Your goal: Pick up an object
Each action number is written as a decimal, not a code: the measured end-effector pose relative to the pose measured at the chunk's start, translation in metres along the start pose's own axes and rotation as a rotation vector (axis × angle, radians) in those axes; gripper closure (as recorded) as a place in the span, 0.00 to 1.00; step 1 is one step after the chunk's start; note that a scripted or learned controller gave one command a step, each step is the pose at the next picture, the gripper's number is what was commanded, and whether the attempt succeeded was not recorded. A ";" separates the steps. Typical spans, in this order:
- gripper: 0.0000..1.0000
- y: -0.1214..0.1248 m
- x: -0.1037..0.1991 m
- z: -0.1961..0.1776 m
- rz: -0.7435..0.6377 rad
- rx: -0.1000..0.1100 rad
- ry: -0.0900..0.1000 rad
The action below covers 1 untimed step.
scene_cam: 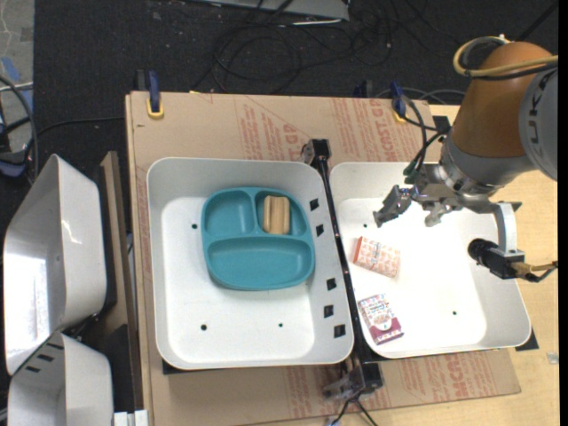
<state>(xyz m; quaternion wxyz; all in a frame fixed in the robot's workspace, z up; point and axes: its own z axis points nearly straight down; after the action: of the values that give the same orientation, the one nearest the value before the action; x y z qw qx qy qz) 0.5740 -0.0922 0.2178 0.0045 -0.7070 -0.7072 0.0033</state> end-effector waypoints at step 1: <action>0.00 0.002 0.000 -0.005 -0.001 -0.010 -0.001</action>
<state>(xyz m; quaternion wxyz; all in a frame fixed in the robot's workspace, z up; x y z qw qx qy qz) 0.5763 -0.0923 0.2228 0.0003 -0.7065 -0.7077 0.0001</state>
